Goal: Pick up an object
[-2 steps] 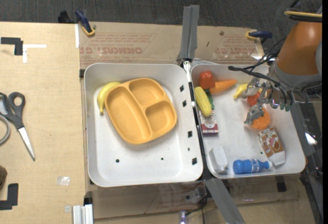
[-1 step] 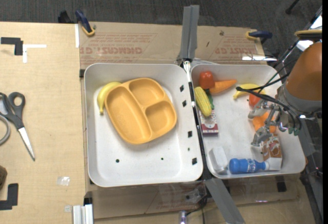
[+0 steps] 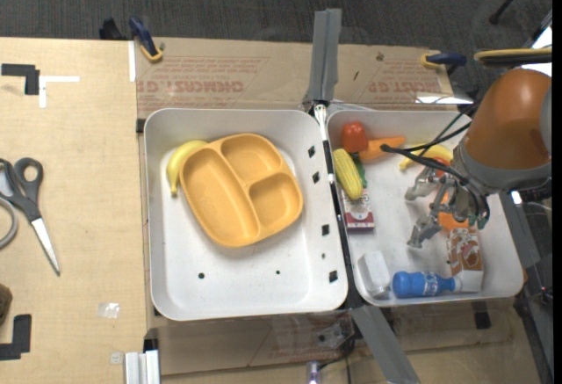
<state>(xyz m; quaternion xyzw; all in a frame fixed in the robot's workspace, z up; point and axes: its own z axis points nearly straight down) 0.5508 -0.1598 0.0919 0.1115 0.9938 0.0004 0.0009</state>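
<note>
I see my gripper (image 3: 422,213) spread open and holding nothing, low over the right bin (image 3: 505,278). A small carton (image 3: 465,250) lies just right of it, a blue bottle (image 3: 424,284) nearer, corn (image 3: 348,173) to the left.

A broad, rounded orange band (image 3: 516,114) is seen above the wrist of the arm (image 3: 505,164), with a grey collar beneath it. Thin dark cables are looped around the wrist. The tool (image 3: 428,213) is formed of slim, silvery metal fingers (image 3: 420,235).
</note>
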